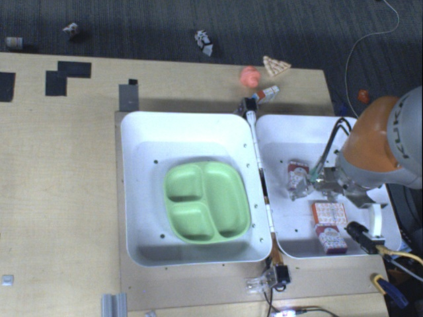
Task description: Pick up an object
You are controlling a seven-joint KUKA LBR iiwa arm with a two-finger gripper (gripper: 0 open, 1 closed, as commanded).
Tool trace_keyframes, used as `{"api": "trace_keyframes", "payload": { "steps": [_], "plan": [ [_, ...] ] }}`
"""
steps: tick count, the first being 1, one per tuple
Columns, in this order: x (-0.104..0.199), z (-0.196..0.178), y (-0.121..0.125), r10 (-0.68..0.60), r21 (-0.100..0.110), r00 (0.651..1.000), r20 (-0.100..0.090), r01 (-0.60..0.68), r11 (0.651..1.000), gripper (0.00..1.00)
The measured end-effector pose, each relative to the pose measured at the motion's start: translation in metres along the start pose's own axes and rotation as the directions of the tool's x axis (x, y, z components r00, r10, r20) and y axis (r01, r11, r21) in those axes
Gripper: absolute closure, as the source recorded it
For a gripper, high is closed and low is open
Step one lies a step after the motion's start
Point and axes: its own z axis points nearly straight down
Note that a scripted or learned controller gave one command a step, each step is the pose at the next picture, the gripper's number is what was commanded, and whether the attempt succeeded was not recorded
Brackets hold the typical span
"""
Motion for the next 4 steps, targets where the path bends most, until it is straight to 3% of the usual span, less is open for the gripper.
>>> {"api": "trace_keyframes", "payload": {
  "steps": [1, 2, 3, 4],
  "plan": [
    [0.027, 0.010, -0.036, 0.003, -0.001, 1.000, 0.002, -0.003, 1.000, 0.00],
    [0.027, -0.001, -0.034, 0.001, -0.007, 1.000, 0.003, -0.001, 1.000, 1.00],
    [0.087, -0.100, -0.037, -0.001, 0.010, 1.000, -0.004, 0.001, 1.000, 1.00],
    [0.008, 0.011, -0.038, 0.002, 0.006, 1.000, 0.000, -0.002, 1.000, 1.00]
  ]
}}
